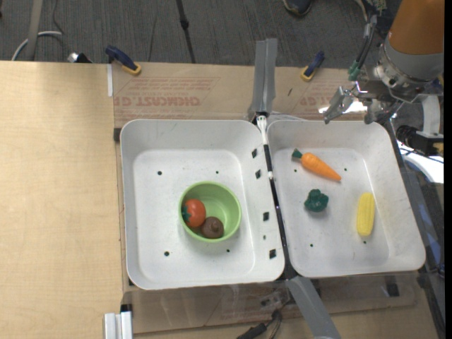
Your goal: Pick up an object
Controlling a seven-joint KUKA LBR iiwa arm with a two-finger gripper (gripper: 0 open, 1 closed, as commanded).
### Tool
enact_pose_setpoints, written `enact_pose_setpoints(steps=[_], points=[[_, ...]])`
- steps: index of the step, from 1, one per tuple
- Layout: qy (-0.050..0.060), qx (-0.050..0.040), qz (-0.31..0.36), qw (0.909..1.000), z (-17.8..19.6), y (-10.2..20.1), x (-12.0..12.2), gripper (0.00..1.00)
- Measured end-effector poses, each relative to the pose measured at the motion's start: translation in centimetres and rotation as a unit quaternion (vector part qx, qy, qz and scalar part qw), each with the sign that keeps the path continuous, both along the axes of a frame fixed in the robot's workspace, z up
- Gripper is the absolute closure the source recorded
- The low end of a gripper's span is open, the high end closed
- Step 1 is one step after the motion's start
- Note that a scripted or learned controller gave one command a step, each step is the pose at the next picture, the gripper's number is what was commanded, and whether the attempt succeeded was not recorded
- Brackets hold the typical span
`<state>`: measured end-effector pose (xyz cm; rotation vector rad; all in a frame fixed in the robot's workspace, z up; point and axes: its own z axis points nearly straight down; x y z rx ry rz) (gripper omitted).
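Hovering open-fingered, hand [351, 106] above right bin [395, 256].

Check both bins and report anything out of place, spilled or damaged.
Nothing stands out. The green bowl sits upright in the left bin, holding a tomato and a brown item. Carrot, broccoli and corn lie apart in the right bin.

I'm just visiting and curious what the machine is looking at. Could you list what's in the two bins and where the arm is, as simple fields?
left bin: green bowl holding a tomato and a brown item
right bin: carrot, broccoli, corn, lying apart
arm: above the right bin's far right corner
gripper: over the far rim, open, holding nothing
task state: nothing picked up yet
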<state>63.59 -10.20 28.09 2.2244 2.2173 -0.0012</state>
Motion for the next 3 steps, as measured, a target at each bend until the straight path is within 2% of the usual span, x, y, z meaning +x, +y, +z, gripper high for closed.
enact_pose_setpoints(steps=[1,2,3], points=[[0.002,-0.0001,-0.084,0.9965,-9.1,10.7,2.2,0.00],[0.001,-0.0003,-0.223,0.9747,-8.1,26.1,2.3,0.00],[0.002,-0.0013,-0.317,0.9484,-19.1,32.0,-1.7,0.00]])
